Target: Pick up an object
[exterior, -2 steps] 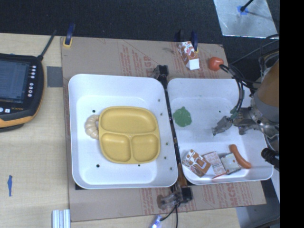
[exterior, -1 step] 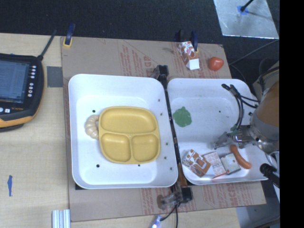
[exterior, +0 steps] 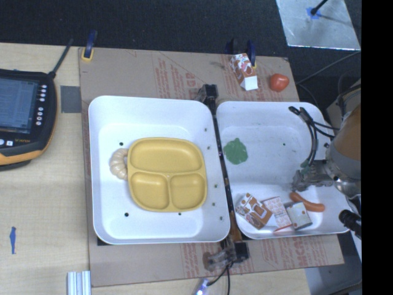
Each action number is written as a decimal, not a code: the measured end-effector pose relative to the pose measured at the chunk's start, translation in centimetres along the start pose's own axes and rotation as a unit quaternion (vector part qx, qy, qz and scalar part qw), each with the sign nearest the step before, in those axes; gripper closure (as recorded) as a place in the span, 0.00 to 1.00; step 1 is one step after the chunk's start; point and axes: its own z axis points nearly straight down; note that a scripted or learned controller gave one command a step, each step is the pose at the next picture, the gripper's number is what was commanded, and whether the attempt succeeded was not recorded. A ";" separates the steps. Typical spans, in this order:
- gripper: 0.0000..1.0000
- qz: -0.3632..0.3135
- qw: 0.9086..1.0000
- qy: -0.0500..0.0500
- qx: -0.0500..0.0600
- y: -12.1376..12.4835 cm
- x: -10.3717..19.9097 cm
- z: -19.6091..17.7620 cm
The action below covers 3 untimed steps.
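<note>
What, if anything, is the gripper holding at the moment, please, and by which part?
It cannot be told: the gripper sits low in the right bin, above the sausage, with nothing visibly between its fingers.

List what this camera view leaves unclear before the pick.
- Gripper: small and dark at the right bin's far side; its state cannot be judged.
- Arm: cut off by the right edge of the frame.
- Beige item: partly hidden under the yellow tray in the left bin; what it is stays unclear.
- Cartons: print too small to read.
</note>
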 end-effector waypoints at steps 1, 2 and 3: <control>0.00 0.000 1.000 0.000 0.000 0.0 0.0 0.0; 0.00 0.001 1.000 0.001 -0.001 6.4 9.5 -1.1; 0.00 0.003 1.000 0.000 -0.002 15.9 3.2 1.9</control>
